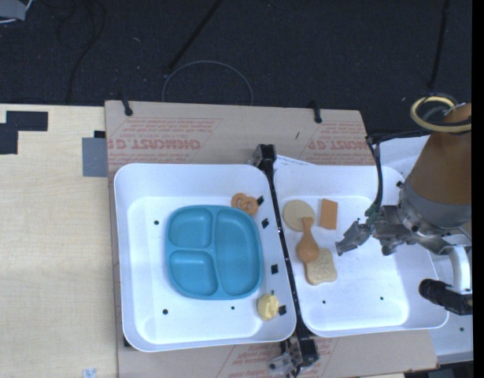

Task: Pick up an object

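Arm: grey with an orange band, reaching in from the right over the right bin (360, 321)
Gripper (353, 241): low over the right bin's middle, pointing left, just right of the food pieces
Fingers: slightly apart with nothing between them (dark and small, so the gap is hard to read)
Right bin contents: a pale round disc (297, 211), an orange block (328, 213) just beside it, a tan spoon-shaped piece (308, 244) below the disc, and a cream bread-like slice (322, 268) touching the spoon's lower end
Left bin (139, 321): a blue divided plate (212, 251) in the middle
Near the divider: a small orange pretzel-like piece (244, 203) above the plate, a pale yellow lump (267, 306) below it
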`<state>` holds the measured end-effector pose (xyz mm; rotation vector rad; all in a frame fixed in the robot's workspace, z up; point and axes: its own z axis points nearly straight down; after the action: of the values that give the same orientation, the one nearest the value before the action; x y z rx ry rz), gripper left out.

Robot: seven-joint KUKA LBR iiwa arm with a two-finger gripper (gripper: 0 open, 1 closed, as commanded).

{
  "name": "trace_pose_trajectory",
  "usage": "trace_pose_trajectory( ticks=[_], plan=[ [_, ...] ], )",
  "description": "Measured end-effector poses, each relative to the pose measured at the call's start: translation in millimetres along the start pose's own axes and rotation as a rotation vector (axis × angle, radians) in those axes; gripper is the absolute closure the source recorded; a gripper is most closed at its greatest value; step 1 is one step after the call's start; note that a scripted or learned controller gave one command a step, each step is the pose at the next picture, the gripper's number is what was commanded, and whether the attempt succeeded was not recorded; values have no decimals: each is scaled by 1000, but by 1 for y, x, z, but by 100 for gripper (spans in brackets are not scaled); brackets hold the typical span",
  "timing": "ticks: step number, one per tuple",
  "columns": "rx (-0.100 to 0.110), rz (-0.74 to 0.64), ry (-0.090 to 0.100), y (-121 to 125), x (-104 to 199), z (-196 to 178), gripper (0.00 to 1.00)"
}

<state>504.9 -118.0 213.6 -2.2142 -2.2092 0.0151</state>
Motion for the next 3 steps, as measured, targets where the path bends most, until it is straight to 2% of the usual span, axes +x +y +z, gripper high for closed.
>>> trace_pose_trajectory(
  ticks=[1, 3],
  plan=[
    [-12, -2, -1, 2, 0, -7, 0],
    [-8, -2, 0, 19, 1, 109, 0]
  ],
)
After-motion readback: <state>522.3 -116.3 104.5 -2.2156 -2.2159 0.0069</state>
